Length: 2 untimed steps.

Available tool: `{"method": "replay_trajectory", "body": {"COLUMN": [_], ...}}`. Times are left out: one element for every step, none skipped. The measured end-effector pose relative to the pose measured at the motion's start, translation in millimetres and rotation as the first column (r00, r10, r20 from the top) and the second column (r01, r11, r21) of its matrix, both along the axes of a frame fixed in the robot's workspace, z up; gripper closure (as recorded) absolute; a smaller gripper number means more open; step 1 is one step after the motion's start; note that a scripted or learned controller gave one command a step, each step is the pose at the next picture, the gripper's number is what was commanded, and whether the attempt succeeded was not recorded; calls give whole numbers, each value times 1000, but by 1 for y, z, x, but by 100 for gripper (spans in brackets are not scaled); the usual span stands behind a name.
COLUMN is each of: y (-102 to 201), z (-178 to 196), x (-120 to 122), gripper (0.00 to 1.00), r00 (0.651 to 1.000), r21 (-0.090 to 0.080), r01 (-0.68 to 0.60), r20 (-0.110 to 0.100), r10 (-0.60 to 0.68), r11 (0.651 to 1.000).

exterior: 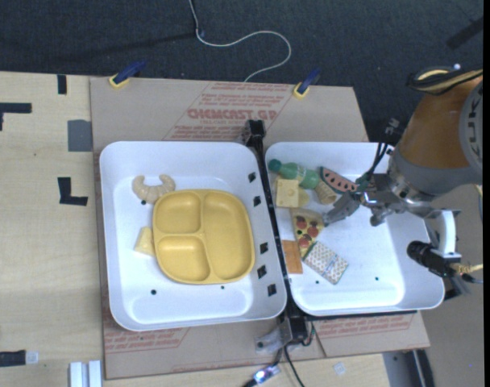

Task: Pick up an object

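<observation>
Camera view, looking down: the gripper [342,208] hangs low in the right bin [390,289], angled toward the small toys heaped along its left wall, probably lining up on the pizza slice [307,227]. Its fingers look parted around nothing, though the view is blurry. Yellow plate [203,235] fills the left bin [124,297].

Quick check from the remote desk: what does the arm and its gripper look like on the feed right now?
The arm is a thick rounded grey body with a broad orange band above the wrist. A thin black cable runs down alongside it to the gripper, which is dull grey metal with slim fingers. A white bracket with a black knob sticks out of the wrist on its near side.
</observation>
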<state>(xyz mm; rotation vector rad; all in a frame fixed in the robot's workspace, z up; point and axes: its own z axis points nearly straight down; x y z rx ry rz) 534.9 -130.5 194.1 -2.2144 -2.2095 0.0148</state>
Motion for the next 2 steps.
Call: {"method": "replay_trajectory", "body": {"y": [0,-1], "z": [8,-37], "x": [3,-2], "gripper": [0,0], "r00": [1000,1000], "r21": [-2,-2], "r01": [-4,-3], "r20": [14,10], "r10": [4,3], "r11": [1000,1000]}}
